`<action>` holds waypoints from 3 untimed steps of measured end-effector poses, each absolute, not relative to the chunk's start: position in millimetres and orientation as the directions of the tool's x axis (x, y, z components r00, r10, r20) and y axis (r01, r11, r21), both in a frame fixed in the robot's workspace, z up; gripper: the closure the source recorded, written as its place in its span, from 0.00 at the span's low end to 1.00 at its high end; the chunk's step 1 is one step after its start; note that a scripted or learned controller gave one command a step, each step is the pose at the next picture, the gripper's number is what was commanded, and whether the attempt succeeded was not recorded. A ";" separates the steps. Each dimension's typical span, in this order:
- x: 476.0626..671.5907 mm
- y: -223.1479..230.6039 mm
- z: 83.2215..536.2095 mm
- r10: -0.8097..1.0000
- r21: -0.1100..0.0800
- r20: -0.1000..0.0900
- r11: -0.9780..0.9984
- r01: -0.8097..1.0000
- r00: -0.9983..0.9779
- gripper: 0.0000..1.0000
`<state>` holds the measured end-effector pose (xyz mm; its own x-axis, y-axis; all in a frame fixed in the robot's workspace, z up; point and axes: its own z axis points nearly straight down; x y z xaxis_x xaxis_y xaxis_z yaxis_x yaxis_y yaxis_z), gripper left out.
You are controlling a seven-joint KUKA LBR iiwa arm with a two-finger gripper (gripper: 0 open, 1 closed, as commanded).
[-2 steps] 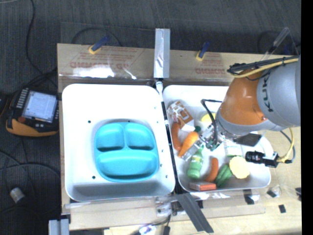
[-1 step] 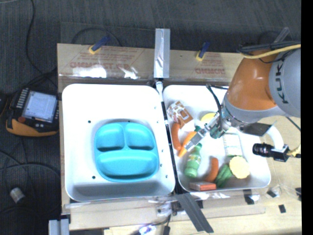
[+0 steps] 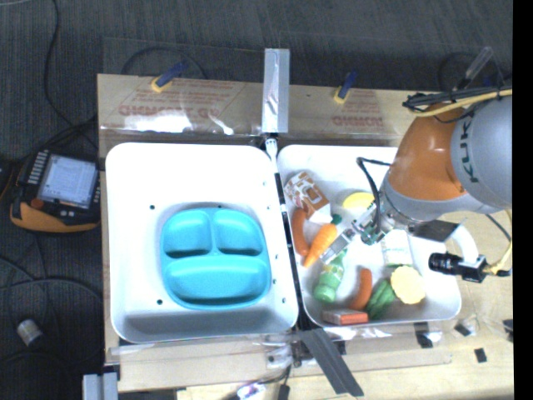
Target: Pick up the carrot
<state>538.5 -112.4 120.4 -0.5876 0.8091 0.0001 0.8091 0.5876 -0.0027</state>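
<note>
Camera view, from above: the desk (image 3: 117, 98) has 2 white bins side by side. The left bin (image 3: 133, 182) holds just a blue tray (image 3: 216, 255) w/ three parts, lying flat in the middle. It looks like a spot to drop things later, but that's my guess.

The right bin (image 3: 445, 307) is full of toy food, all jumbled close together, prob. so the arm has to pick one out of a mess. The carrot (image 3: 320, 242) lies tilted near the left wall of that bin, fat end up-right, thin end down-left. Just left of it is another long orange-red piece (image 3: 298, 232) by the wall. Above is a brown & white box (image 3: 303, 192). Below the carrot is a green bottle (image 3: 330, 282), then a red-orange sausage thing (image 3: 363, 285), a green veg (image 3: 381, 297), a pale round slice (image 3: 408, 285) and a red flat bit (image 3: 344, 316). A yellow lemon-like thing (image 3: 358, 202) sits up-right of the carrot.

The arm (image 3: 433, 169) comes in from the right & leans down into the bin. The pincer (image 3: 356, 232) is right at the carrot's fat end, touching or nearly so. It's small & blurry here, so I can't tell if it's released or clenched, or if it has the carrot. The carrot seems to be resting in the bin, not lifted yet, I think.
</note>
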 end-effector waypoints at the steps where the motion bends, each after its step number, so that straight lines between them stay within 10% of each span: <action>1: 569.9 -106.8 89.2 0.706 -0.001 -0.005 0.708 0.706 -0.708 0.00; 2: 571.8 -106.9 99.9 0.707 0.004 -0.010 0.707 0.707 -0.707 1.00; 3: 571.6 -106.5 99.7 0.707 0.004 -0.009 0.708 0.707 -0.708 0.00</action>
